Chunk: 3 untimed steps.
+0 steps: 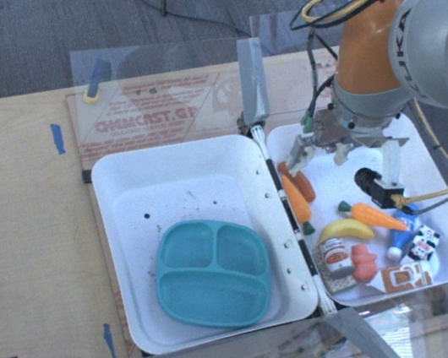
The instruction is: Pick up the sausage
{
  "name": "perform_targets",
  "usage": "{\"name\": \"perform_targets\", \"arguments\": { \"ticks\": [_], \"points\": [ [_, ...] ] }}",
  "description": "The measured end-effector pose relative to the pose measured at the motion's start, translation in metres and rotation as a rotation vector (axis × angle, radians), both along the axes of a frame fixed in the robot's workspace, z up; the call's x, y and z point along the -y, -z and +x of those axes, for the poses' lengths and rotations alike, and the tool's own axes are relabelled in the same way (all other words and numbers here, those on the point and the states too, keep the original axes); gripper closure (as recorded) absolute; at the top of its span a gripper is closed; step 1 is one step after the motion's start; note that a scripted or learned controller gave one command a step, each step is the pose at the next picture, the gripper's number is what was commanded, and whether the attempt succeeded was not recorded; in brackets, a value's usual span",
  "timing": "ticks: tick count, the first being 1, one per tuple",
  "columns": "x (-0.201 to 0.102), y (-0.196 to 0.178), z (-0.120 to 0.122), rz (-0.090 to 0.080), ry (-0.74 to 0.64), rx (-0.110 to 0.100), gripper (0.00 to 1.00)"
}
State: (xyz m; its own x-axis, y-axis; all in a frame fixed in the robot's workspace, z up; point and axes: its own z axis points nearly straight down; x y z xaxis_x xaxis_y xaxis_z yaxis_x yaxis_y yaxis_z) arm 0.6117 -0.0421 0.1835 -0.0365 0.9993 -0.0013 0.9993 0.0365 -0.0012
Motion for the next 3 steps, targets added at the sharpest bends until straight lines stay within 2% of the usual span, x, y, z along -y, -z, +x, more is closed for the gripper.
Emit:
{"name": "perform_targets", "arguments": {
  "ticks": [1,2,3],
  "points": [
    [0.061,0.083,-0.016,0.002,0.036,-0.004,0.0],
    [0.052,0.095,0.022,-0.001,-0.145,0.007,0.0],
    [0.052,0.084,0.023,-0.002,-0.144,0.011,1.0]
  ]
}}
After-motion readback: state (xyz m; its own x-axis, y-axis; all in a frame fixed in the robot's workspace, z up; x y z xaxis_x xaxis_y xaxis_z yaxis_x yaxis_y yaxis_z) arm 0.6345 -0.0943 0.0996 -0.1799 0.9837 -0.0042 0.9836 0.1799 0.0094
